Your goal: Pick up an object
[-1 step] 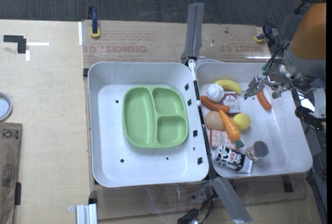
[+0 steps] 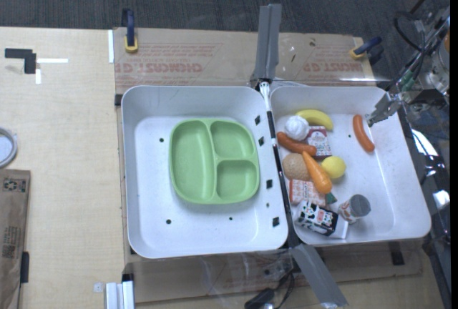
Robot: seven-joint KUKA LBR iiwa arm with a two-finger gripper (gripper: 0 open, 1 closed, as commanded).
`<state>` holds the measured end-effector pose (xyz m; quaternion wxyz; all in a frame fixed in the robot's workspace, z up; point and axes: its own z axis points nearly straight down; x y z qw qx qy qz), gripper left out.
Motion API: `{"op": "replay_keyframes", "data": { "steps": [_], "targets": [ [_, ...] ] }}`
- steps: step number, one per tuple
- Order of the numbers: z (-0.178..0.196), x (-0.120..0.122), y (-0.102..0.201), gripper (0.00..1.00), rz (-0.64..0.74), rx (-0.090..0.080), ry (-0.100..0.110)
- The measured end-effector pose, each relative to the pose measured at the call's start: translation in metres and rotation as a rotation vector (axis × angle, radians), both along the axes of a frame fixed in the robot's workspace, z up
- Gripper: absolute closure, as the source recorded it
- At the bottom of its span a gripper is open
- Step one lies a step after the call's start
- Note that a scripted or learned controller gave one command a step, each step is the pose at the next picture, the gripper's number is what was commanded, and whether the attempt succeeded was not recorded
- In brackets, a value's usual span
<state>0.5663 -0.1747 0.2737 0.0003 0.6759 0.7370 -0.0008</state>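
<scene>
My gripper (image 2: pixel 378 114) hangs just right of the sausage (image 2: pixel 363 133); fingers' state I can't tell. Looks light, stiff plastic, prob slippery — I'd pinch mid-length, across its width.

the robot's body shows at the right edge of the camera view as a cluster of pale grey and silvery metal parts. the gripper (image 2: pixel 378 116) is a slim, dark grey piece that tapers to a narrow pointed tip, with lighter metallic highlights along its edges. behind it sits a blockier wrist section in light grey and white, its details blurred. several thin black cables loop and cross above this section, and a fine greenish wire runs diagonally among them. a curved pale grey shell with glossy white reflections lies lower along the edge. no markings or screws can be made out.
</scene>
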Motion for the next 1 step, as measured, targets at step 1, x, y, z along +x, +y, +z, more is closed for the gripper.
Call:
{"op": "replay_keyframes", "data": {
  "steps": [1],
  "targets": [
    [0.0910, 0.0252, -0.0376, 0.00, 0.083, 0.000, 0.000]
  ]
}}
